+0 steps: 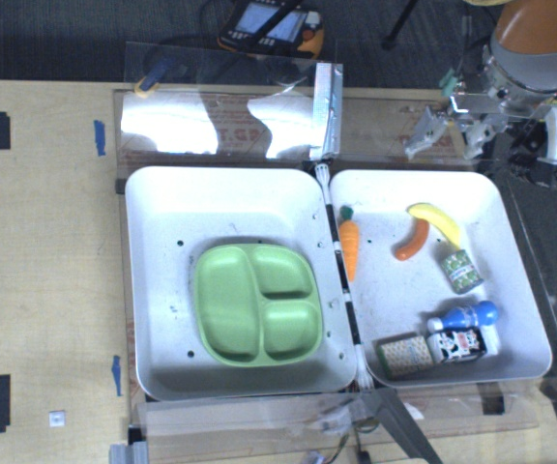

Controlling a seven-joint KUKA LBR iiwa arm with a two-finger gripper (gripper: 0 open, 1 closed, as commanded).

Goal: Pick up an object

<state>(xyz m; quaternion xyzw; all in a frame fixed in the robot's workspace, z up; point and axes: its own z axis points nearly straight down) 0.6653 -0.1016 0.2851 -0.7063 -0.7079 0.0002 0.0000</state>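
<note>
A wooden bench (46, 259) bearing two white bins is shown from above. The right bin (525, 288) serves as landmark. Inside it, a carrot (349, 245) lies against its left wall, a banana (436, 222) and a sausage (412, 241) sit touching near its far side, a small jar (460, 268) is beside them, and a bottle (462, 334) rests near its front edge. The left bin holds a green tray (257, 303). The gripper (450, 135) is seen beyond the right bin's far rim, fingers spread, grasping nothing. A well-separated item, probably the carrot, should be approached squarely from above.
</note>
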